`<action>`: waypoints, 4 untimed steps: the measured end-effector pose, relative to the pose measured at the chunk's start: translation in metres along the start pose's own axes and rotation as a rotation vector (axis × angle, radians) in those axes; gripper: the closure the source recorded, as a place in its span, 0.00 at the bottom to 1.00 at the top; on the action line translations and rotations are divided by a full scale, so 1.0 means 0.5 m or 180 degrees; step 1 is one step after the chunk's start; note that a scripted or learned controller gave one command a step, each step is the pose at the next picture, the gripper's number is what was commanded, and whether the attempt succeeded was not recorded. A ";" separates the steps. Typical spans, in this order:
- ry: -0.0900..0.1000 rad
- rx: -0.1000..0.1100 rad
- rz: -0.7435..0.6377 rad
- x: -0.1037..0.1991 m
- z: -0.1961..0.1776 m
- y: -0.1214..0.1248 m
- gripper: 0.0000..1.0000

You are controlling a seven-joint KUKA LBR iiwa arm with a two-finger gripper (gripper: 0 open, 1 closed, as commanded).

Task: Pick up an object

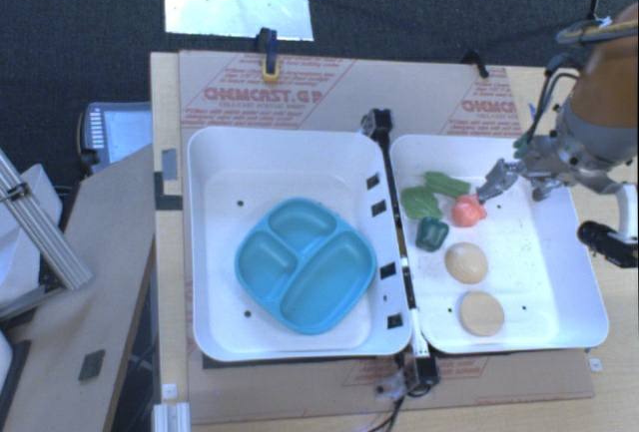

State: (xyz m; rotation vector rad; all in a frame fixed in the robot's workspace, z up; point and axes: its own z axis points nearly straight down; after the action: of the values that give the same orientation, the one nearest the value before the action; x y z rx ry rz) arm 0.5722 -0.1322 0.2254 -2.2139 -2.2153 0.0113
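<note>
Dark carpet surrounded the wooden surface (120,220), on which a printed cardboard sheet (300,86) lay beneath two shallow white bins set side by side. The left bin (215,171) held a blue divided plate (305,263) with three compartments, lying flat near the bin's middle. The right bin (569,310) held a cluster of small items: a light green leafy piece (446,185) and a second green piece (419,204) toward the far side, a dark green pepper-shaped object (431,234) just below them, a red-orange rounded object (468,213) beside these, and two tan rounded objects, one (465,262) above the other (482,313), nearer the front edge. The gripper (492,187) reached in from the right, its tip just beside the red-orange object's upper right. Whether the fingers were open or shut could not be determined, and no object was seen lifted between them.
</note>
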 end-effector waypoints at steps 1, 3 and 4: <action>-0.0006 -0.0042 -0.0008 0.001 -0.015 0.005 0.00; -0.0005 -0.0035 -0.0005 0.013 0.159 0.030 0.00; -0.0005 -0.0032 -0.0001 0.015 0.282 0.023 0.00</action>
State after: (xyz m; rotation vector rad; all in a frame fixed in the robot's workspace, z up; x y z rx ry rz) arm 0.5822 -0.1244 0.0841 -2.2194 -2.2215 0.0018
